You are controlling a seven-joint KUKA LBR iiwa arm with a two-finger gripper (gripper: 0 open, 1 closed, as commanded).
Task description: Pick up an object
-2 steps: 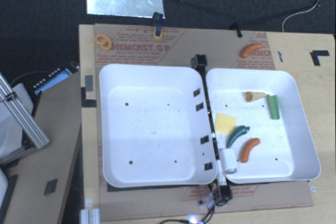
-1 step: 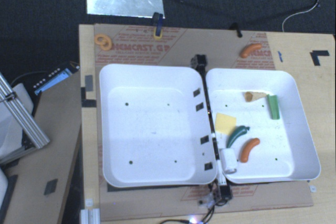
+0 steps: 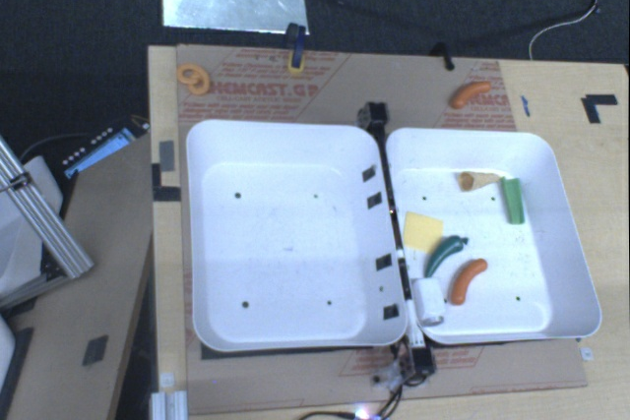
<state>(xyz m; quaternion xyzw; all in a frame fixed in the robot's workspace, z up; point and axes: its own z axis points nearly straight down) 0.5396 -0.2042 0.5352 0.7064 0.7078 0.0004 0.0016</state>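
Note:
The right bin [image 3: 566, 241] holds several small objects. A yellow square slice [image 3: 422, 231] lies near its left wall. Just below that lie a dark green pepper-like piece [image 3: 445, 253] and an orange sausage [image 3: 468, 279]. A white lump [image 3: 429, 300] rests at the bin's near left corner. A green stick [image 3: 513, 200] and a tan wedge [image 3: 477, 180] lie toward the far side.
The left bin [image 3: 285, 231] stands beside the right one. On the bench outside the bins lie an orange sausage [image 3: 471, 94] at the back right and a tan pretzel-like ring [image 3: 194, 78] at the back left. A yellow-blue clamp [image 3: 294, 49] sits at the bench's far edge.

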